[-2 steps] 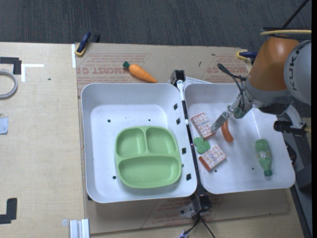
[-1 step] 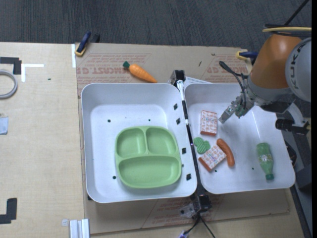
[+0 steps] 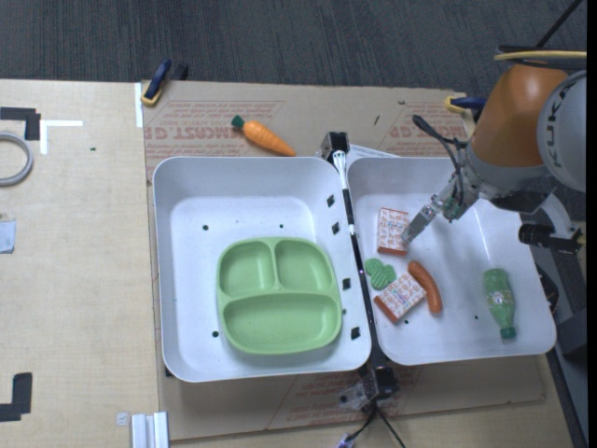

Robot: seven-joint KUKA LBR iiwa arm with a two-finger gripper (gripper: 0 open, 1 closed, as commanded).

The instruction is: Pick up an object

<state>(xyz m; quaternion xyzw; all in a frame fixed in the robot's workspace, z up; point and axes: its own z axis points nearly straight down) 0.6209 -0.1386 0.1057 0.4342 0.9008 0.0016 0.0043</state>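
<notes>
Two bins on the counter [image 3: 75, 278], with the hand over the right one.
Left bin [image 3: 177, 278]: a green tray [image 3: 278, 295]. Right bin [image 3: 466, 339]: a leaf [image 3: 380, 273], two cartons [image 3: 393, 231] [image 3: 400, 297], a sausage [image 3: 425, 287], a bottle [image 3: 500, 301]. The hand [image 3: 414, 229] hovers at the upper carton's right edge; its grip cannot be made out.

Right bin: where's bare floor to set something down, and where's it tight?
Free: the right bin's floor between the sausage and the bottle, and the front strip below them. Crowded: the left side, where two cards, a green piece and the sausage cluster, with the gripper at the upper card.
</notes>
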